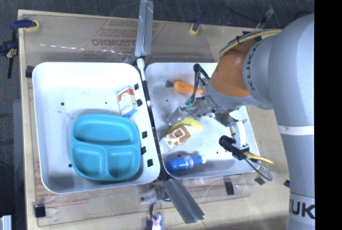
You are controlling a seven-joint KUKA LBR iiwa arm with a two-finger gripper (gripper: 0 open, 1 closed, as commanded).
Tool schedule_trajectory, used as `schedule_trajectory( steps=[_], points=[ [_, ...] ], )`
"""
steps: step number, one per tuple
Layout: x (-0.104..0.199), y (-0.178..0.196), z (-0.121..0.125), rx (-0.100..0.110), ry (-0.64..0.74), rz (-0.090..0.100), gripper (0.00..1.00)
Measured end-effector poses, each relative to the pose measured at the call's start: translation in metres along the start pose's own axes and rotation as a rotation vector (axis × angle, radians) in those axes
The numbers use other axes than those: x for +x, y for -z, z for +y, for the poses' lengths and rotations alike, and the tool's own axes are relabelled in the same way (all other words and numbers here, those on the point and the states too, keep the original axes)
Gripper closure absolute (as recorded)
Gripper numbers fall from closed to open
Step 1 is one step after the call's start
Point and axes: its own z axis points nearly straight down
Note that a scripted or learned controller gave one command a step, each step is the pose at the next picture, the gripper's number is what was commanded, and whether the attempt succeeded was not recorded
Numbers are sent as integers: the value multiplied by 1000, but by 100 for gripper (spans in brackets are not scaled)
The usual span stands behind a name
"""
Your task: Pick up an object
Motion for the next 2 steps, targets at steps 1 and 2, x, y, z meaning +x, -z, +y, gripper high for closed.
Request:
schedule_trajectory(
  steps=[1, 2],
  points=[
    [0, 7, 1, 3, 5, 0, 100],
    [0, 8, 1, 2, 5, -1, 0]
  ],
)
